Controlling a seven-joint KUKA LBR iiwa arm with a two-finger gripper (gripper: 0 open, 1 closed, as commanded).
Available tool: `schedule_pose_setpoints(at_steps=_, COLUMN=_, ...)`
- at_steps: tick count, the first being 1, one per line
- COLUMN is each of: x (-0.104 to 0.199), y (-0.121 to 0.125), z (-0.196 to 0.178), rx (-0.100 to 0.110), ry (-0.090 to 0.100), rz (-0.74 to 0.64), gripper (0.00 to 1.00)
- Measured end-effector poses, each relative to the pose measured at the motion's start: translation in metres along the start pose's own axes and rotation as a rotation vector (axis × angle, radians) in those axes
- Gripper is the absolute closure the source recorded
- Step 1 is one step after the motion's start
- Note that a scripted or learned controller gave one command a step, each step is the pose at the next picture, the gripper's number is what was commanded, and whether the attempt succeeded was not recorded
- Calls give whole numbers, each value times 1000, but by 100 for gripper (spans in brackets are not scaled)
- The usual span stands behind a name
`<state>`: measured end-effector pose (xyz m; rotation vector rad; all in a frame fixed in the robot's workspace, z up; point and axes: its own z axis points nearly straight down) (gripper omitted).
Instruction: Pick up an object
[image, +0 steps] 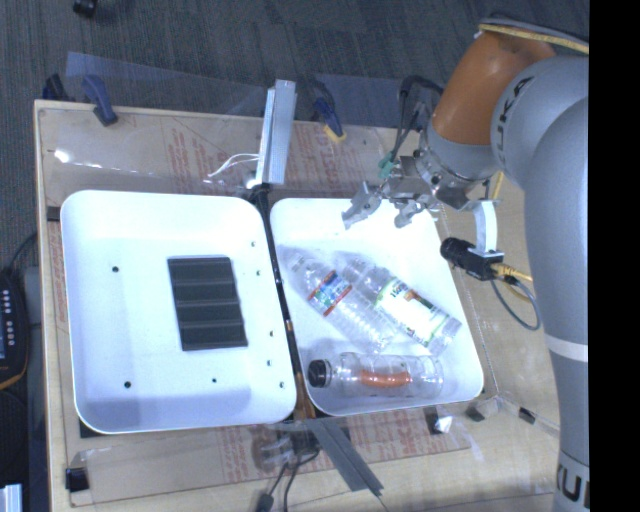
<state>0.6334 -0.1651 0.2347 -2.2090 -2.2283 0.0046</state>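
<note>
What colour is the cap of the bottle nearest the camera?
Black: the cap of the lying clear bottle, seen in the camera view.

Bench (150, 140) (two white bins (110, 300))

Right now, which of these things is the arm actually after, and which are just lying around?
Part of the job:
- gripper, above the right bin's far edge
- three clear plastic bottles

Just lying about:
- left bin
- dark ribbed block in it
- blue clamps
</note>
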Motion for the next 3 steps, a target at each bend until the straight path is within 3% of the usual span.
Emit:
schedule_pose_setpoints(at_steps=1, x=27, y=4, z=29, rx=-1, ry=0, rz=-155, gripper=0)
schedule_pose_setpoints(at_steps=2, x=27, y=5, z=18, rx=-1, ry=0, rz=-159, gripper=100)
schedule_pose_setpoints(at_steps=3, x=28, y=4, z=18, rx=-1, ry=0, rz=-159, gripper=0)
